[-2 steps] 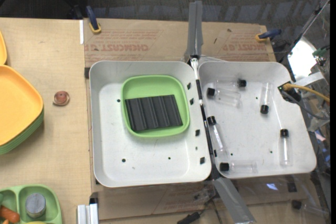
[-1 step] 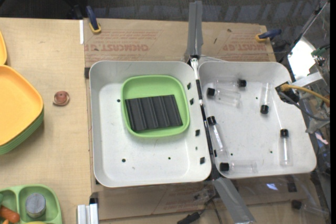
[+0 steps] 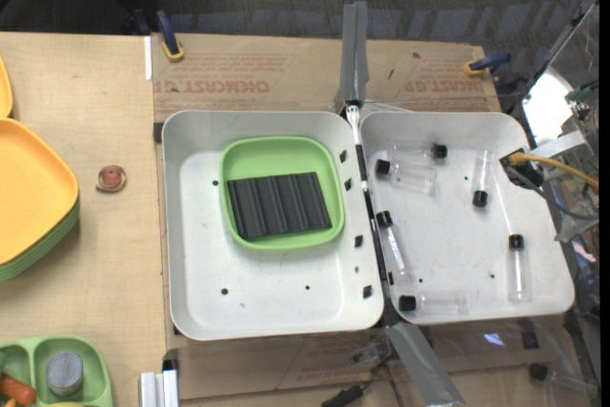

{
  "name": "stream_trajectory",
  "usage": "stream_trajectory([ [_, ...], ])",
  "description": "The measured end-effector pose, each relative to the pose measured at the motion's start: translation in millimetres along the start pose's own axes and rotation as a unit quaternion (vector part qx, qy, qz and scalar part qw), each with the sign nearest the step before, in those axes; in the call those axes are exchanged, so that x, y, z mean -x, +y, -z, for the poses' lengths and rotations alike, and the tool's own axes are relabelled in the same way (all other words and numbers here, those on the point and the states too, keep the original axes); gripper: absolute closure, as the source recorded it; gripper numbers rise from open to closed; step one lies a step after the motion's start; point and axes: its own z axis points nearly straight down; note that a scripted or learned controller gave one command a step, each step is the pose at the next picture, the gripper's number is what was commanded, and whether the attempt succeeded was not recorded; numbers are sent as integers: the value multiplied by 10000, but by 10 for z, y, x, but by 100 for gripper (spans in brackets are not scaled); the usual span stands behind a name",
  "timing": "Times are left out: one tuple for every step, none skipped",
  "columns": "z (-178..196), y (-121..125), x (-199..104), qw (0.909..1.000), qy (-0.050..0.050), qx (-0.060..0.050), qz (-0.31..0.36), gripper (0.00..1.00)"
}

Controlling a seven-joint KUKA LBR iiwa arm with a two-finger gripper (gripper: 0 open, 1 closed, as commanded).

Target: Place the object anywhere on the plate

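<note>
Standing over the bench, I see the left bin (image 3: 276, 291) carrying a green plate (image 3: 276, 146) in its far middle. The dark grey ribbed object (image 3: 279, 205) lies flat across that plate, its long side running left to right, well inside the rim. The right bin (image 3: 448, 243) holds a scatter of clear tubes with black caps. One tube (image 3: 408, 171) is at the far left, and one (image 3: 481, 176) stands lengthways at the far right. Another (image 3: 516, 270) is near the right wall, one (image 3: 391, 248) lies along the left wall, and one (image 3: 437, 303) sits at the near edge. At the right, a yellow cable (image 3: 548, 169) and some pale hardware lean over that bin's far right rim, too cluttered for me to read a pose from. How the pincer stands, open or closed, I cannot tell. Off to the left on the wooden bench sit stacked orange plates (image 3: 33, 195), with a small reddish disc (image 3: 111, 177) just beside them. A green compartment tray (image 3: 38, 359) sits at the near left corner.
</note>
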Motion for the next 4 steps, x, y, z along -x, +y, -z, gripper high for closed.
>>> stream_trajectory([
  [-131,69,65,10000,-1,2,-25,0],
  [-131,69,65,10000,0,2,-24,0],
  [-132,69,65,10000,0,2,-24,0],
  [-132,69,65,10000,0,2,-24,0],
])
